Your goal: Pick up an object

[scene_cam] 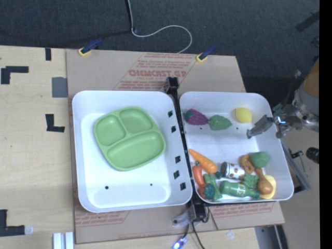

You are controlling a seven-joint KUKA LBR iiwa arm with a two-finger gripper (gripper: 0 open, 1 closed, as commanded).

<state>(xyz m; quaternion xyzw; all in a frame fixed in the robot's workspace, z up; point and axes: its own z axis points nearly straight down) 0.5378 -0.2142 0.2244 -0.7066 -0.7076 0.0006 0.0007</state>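
Reading mirrored and illegible, red lettering [153, 72] on cardboard [104, 71] behind 2 bins [83, 139].

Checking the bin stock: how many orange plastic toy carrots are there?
2, both in the right white bin: one orange plastic toy carrot lies slanted by the divider, another just below it. The toy pile may hide more.

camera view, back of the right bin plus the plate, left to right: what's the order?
Green divided plate → purple grapes → green leafy toy → yellow lemon → gripper at the bin's right rim.
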